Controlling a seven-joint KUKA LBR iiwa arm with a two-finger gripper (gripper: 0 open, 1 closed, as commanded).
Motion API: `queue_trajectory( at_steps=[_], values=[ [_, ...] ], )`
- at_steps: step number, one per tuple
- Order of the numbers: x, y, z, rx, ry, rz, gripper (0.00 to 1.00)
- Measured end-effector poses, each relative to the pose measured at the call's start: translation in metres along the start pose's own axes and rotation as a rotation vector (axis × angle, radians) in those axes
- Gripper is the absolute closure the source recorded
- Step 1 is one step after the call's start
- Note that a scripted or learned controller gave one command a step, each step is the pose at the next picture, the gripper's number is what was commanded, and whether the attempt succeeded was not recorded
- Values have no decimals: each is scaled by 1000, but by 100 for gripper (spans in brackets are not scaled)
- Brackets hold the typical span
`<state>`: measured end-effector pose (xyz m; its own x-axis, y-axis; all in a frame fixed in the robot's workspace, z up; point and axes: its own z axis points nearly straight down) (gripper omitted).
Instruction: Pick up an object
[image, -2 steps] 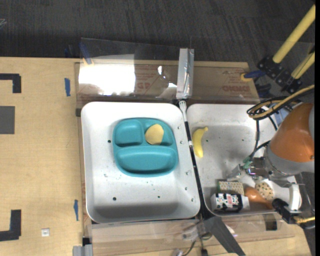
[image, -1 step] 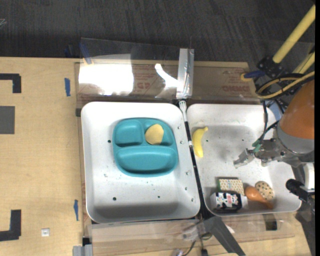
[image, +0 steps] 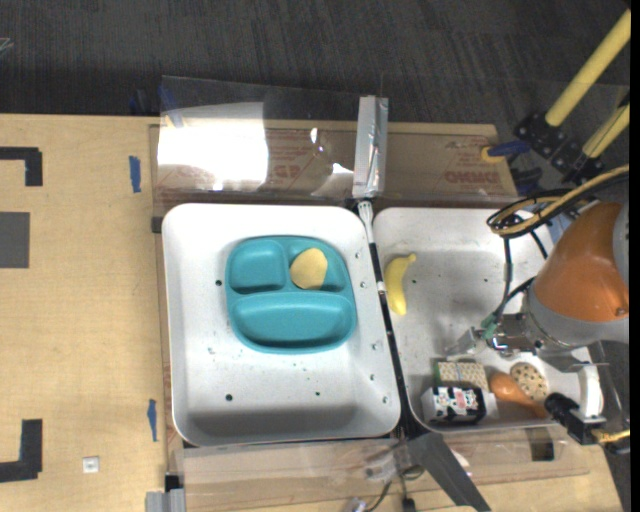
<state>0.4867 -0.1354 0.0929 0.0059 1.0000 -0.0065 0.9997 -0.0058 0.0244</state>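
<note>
Orange-banded arm is hanging over the right bin's (image: 440, 240) near right corner; I'm seeing nothing lifted, and the banana (image: 399, 281) is lying by its left wall.

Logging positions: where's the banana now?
The banana lies in the right bin, at its left wall, just right of the teal tray.

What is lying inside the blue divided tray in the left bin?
The blue divided tray holds one yellow round object in its upper right compartment. The other two compartments show only bare blue. What the object hides beneath itself cannot be seen.
</note>
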Motion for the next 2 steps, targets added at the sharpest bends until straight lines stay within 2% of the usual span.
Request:
queue_trajectory(
  at_steps=[1,2],
  values=[
    [-63,24,7,16,4,-214,0],
    [-2,-2,5,17,7,-84,0]
  ],
)
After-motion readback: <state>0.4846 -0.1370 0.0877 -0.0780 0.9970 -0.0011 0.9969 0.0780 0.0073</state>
